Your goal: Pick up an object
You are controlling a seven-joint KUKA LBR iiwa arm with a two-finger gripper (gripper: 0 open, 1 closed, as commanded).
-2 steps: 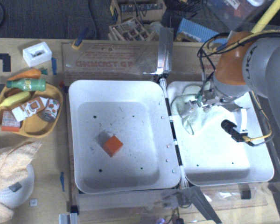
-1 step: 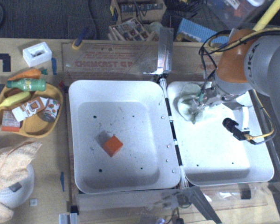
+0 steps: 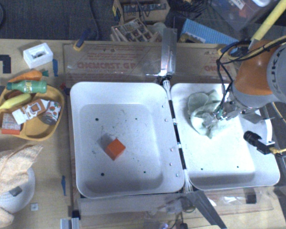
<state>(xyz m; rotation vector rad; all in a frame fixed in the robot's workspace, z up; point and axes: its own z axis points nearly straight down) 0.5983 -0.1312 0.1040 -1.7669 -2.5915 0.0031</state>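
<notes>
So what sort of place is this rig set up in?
Probably a robotics lab or workshop bench. Two shallow white plastic bins sit side by side under the grey arm's gripper, loose cables and boxes clutter the floor behind, and a yellow bowl of toy food props stands ready.

Orange cube (image 3: 116, 148) tilted, mid left bin; crumpled pale cloth (image 3: 203, 110) in right bin's upper left.

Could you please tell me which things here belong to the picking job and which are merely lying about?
Part of the job:
- pincer, down on the pale cloth in the right bin
- orange block in the left bin

Lying about:
- yellow bowl holding a green bottle
- small white box
- beige cloth
</notes>
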